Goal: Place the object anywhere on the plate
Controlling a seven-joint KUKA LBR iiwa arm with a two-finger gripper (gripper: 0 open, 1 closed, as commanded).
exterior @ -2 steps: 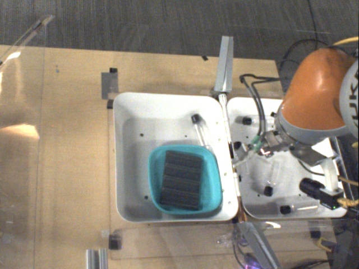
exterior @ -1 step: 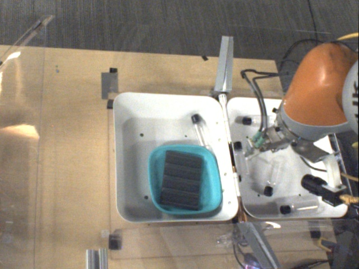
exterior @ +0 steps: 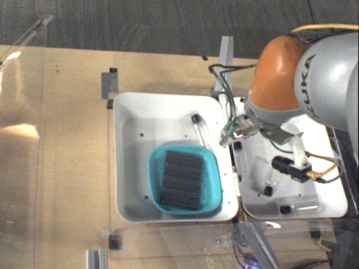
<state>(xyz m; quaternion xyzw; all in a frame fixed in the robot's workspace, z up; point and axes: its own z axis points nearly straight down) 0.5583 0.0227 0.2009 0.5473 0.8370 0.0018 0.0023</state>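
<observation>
Dark ribbed block [exterior: 181,179] flat on teal plate [exterior: 212,170] in left bin [exterior: 124,167], likely placed already, so withdraw high over right bin [exterior: 331,203], brushing neither plate nor clear tube [exterior: 199,129]; cannot tell grip state under orange wrist [exterior: 275,74].

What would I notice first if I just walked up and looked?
Probably the big grey arm with its shiny orange band, reaching in from the right over the right white bin. Next, the bright teal square plate in the left white bin, with a dark ribbed block lying on it.
</observation>
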